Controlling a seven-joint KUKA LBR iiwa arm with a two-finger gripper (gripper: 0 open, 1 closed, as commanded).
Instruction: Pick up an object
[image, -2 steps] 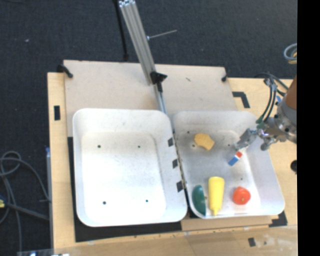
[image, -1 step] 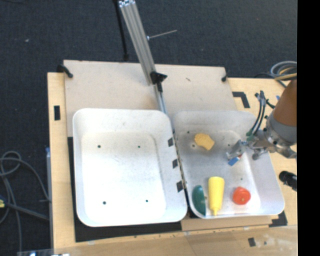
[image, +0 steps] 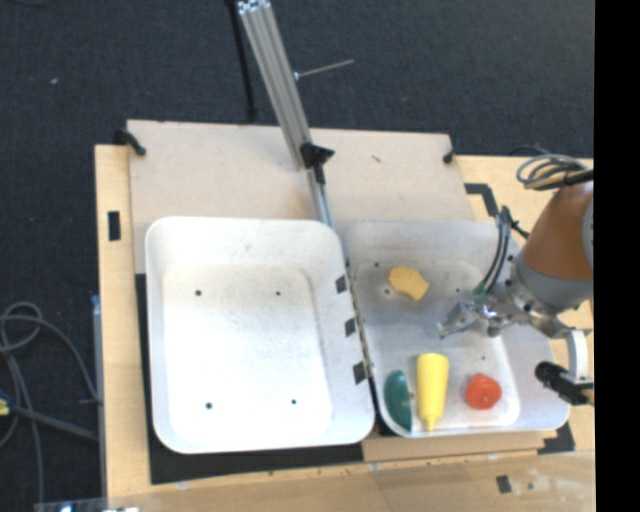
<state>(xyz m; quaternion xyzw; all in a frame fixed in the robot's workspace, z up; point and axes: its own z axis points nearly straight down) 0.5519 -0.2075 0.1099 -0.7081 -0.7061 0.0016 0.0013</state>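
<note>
The right bin (image: 440, 240) holds a tan lump (image: 408, 283) near its back, a yellow bottle-shaped piece (image: 432, 389) at the front, a dark green object (image: 399, 397) to the left of that, and a red round object (image: 483, 391) to its right. My gripper (image: 461, 318) hangs over the middle of the right bin, pointing left. It sits right of the tan lump and above the yellow piece, touching neither. Nothing shows between its fingers.
The left bin (image: 160, 300) lies beside the right one, with black clips along the shared edge. A slanted metal pole (image: 282, 85) rises behind the bins. Cables (image: 545, 170) run at the right, near the arm's orange band (image: 560, 240).
</note>
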